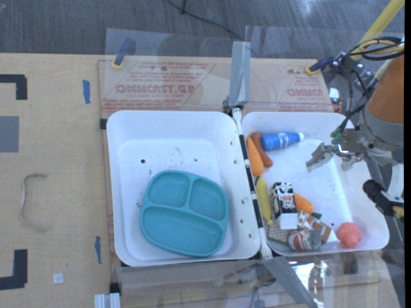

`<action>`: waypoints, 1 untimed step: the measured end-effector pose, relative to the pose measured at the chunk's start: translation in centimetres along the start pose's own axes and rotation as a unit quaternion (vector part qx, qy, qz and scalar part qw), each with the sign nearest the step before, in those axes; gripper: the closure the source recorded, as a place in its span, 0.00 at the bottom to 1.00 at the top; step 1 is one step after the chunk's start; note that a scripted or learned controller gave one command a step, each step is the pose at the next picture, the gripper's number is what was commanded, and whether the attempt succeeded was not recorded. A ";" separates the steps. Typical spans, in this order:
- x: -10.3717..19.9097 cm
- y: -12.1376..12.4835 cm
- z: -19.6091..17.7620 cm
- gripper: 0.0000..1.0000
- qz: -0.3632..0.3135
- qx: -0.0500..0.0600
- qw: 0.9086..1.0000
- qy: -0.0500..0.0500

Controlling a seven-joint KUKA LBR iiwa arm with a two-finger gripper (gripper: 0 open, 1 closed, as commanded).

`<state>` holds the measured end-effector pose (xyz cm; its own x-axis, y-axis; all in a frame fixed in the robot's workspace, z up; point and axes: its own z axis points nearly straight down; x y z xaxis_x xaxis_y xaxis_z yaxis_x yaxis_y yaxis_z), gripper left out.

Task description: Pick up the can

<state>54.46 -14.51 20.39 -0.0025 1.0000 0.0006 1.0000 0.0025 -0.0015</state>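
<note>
One can [302, 239] lies on its side at the near edge of the right bin [359, 124], crowded by a small carton [282, 199], a carrot piece [303, 204] and a pink ball [349, 234]. My end effector [336, 151] hovers above the bin's far right part, fingers spread wide and holding nothing, well apart from the can. I judge this the approach step; next I must travel toward the near edge and descend squarely over the can.

Small can [300, 239], red-and-white label, silvery end, lying on its side at near edge of right bin [366, 236], crowded among other items, left of pink ball [349, 234].
</note>
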 end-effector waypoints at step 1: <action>-8.0 -6.6 4.5 0.00 0.018 0.000 1.000 0.000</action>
